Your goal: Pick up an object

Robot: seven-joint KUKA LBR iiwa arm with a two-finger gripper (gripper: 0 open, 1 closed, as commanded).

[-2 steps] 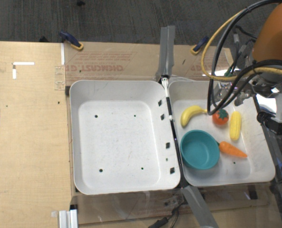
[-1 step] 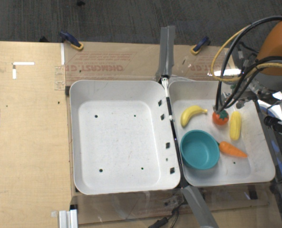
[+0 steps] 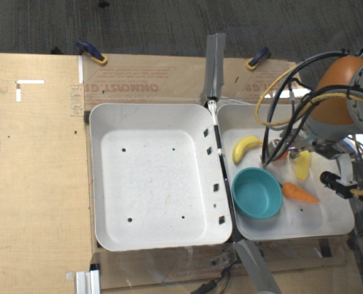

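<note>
The right bin (image 3: 328,225) holds a yellow banana (image 3: 245,147) at its back left and a teal bowl (image 3: 257,192) at its front left. An orange carrot (image 3: 299,193) lies just right of the bowl. A small yellow piece (image 3: 302,165) sits behind the carrot, with a bit of red (image 3: 281,156) beside it. My gripper (image 3: 290,149) hangs low over the middle of this bin, between the banana and the yellow piece, partly hidden by black and yellow cables. The arm's orange band (image 3: 340,97) is above it at the right.
The left white bin (image 3: 101,182) lies beside the right one, split from it by a raised rim with black clips (image 3: 218,164). A grey post (image 3: 215,66) stands behind the divide. Bare wooden bench (image 3: 34,164) stretches to the left.
</note>
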